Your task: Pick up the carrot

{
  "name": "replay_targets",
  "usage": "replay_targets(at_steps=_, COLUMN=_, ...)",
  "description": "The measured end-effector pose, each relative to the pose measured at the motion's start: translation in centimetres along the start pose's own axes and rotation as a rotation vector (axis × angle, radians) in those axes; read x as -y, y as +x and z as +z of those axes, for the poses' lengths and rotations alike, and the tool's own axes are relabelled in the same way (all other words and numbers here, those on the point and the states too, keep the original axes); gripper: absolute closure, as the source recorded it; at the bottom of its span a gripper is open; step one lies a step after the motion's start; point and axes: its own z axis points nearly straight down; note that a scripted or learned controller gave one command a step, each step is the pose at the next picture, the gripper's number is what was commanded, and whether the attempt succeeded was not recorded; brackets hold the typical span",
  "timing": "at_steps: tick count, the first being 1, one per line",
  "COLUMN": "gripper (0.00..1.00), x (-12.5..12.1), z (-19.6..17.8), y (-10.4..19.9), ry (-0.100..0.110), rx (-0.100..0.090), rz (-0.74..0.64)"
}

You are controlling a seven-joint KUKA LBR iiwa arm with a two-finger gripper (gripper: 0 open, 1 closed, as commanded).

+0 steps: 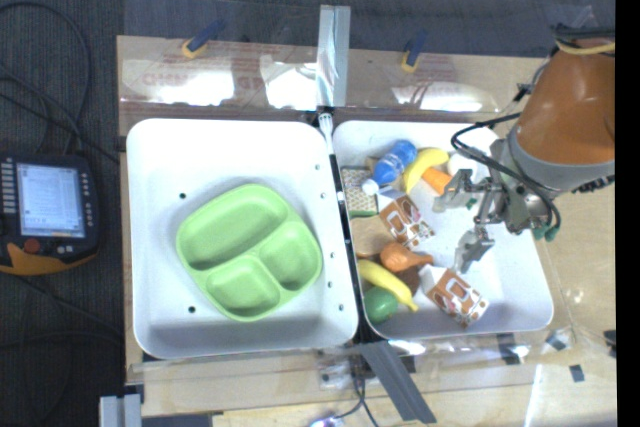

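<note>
A short orange piece that I take for the carrot (436,181) lies in the right bin (520,310), tucked against a yellow banana (424,163) near the bin's back. My gripper (456,230) hovers just right of it and slightly nearer the front. It is open, with one finger (452,192) close beside the carrot and the other finger (470,250) over the bin floor. Nothing is between them. An orange-brown item (400,258) lies to the gripper's lower left.
The right bin also holds a blue bottle (395,158), two patterned boxes (405,218) (455,295), a second banana (388,281), a green fruit (380,304) and a mesh card (357,191). A green divided plate (250,250) sits in the left bin (160,215).
</note>
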Motion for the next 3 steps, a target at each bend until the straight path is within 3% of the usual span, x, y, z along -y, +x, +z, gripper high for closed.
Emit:
replay_targets(at_steps=1, gripper=0.0, x=1.2, z=11.4, y=-4.9, ry=0.001, rx=0.013, rz=0.215)
replay_targets(at_steps=2, gripper=0.0, x=2.5, z=11.6, y=-12.2, ry=-0.001, rx=-0.006, rz=0.304)
replay_targets(at_steps=3, gripper=1.0, x=2.6, z=10.2, y=-12.7, ry=0.006, rx=0.015, rz=0.304)
